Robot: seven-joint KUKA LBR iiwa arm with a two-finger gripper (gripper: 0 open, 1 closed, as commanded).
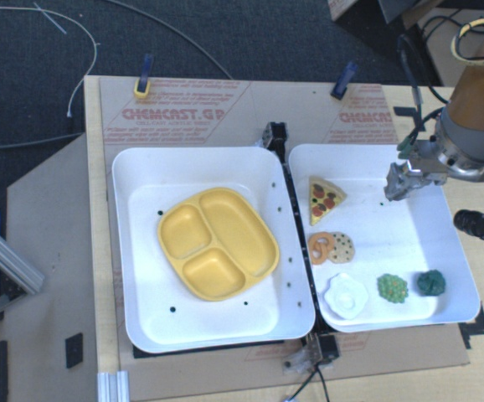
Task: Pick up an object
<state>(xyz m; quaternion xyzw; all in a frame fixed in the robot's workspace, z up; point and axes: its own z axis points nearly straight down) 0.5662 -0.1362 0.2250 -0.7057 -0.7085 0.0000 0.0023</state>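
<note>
White plastic forms both shallow bins, and the right bin [455, 249] serves as the landmark for everything else. Inside it, near its upper left corner, lies a toy pizza slice [323, 199], and just below that sits a pretzel-like piece [321, 247] touching a speckled cookie [341, 247]. Along the near wall of this bin rest a white fried egg toy [345, 296], a light green broccoli piece [393, 288] and a darker green lump [431, 283], spaced apart in a row. The gripper [397, 182] hangs over the bin's upper middle, to the right of the pizza slice and apart from it; whether it is spread or closed cannot be told from this angle, and nothing is visibly held. The grey arm with its orange band [476, 99] enters above the bin's upper right corner. Left of the right bin, touching it along a shared edge, is the left bin [141, 308], which holds a yellow divided tray [217, 243] with three compartments, lying flat.
</note>
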